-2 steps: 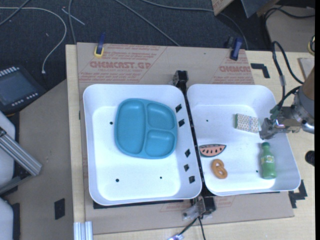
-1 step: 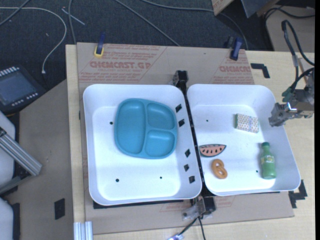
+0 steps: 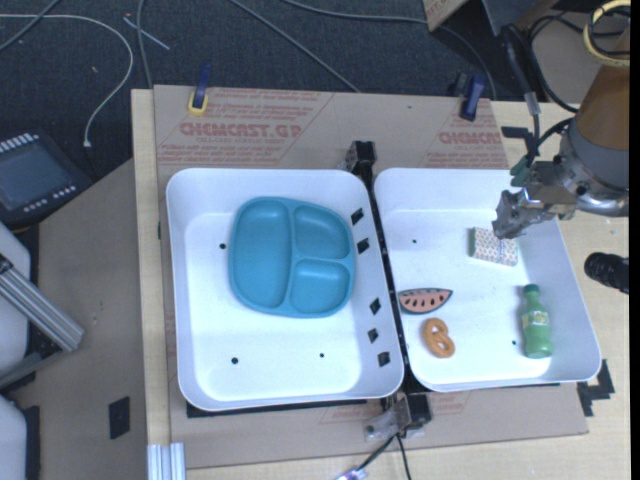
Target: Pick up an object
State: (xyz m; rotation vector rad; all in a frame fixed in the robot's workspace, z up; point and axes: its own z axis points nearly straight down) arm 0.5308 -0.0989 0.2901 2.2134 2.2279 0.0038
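The grey two-finger gripper hangs right over the small speckled flat pad in the right white bin, maybe to grab it. I cannot tell how its grip stands.

The light is bright and even, and it seems to come from above, so the two white bins look very white and a bit shiny while the dark floor at the top stays dim. Shadows are soft and small: a thin grey one hugs the blue plate, and a faint one lies under the gripper on the right bin. The picture is a little fuzzy all over, so tiny things like the print on the cardboard look soft.
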